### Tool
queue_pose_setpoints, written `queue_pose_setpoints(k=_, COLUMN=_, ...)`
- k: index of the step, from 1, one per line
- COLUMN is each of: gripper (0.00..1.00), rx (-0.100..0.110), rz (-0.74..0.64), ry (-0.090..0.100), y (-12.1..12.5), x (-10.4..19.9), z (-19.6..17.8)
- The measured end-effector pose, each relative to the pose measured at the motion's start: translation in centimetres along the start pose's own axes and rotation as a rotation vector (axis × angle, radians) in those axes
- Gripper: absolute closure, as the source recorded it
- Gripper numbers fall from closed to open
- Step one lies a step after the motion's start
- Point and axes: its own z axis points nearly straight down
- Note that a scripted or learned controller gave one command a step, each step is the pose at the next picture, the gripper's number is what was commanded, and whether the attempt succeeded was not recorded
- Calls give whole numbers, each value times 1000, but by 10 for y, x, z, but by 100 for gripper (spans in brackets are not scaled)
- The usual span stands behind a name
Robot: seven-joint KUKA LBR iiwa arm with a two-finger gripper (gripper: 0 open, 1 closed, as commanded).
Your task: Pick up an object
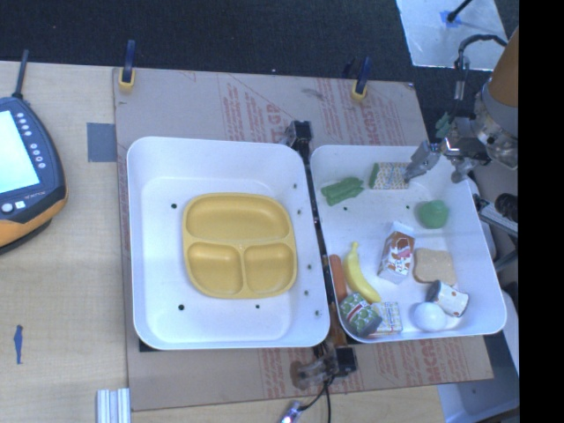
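Grey tool (443, 160) over right bin's (490, 263) far edge, fingers spread, pinching nothing, green ball (432, 213) nearby

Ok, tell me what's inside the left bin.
The left bin holds one yellow divided tray, its three compartments bare. Whatever lies beneath the tray is covered.

Two shallow white plastic bins sit side by side on the surface (70, 324), the left bin (150, 236) at frame centre, the right bin (489, 263) toward the right. In the left bin lies a yellow three-compartment tray (238, 243). The right bin holds a green pod-shaped toy (342, 189) at its upper left, a yellow banana (359, 274) lower down, and what may be a slice of toast (434, 265) right of it. A handheld control pendant (25, 170) rests at the far left.
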Motion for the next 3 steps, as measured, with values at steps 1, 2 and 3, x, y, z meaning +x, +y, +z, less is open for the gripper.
queue_pose_setpoints(k=1, gripper=0, rx=2, rz=0, ry=-1, y=-18, x=22, z=124)
queue_pose_setpoints(k=2, gripper=0, rx=1, rz=-1, ry=0, y=-63, x=9, z=154)
queue_pose_setpoints(k=3, gripper=0, rx=0, rz=-3, ry=-1, y=-30, x=36, z=153)
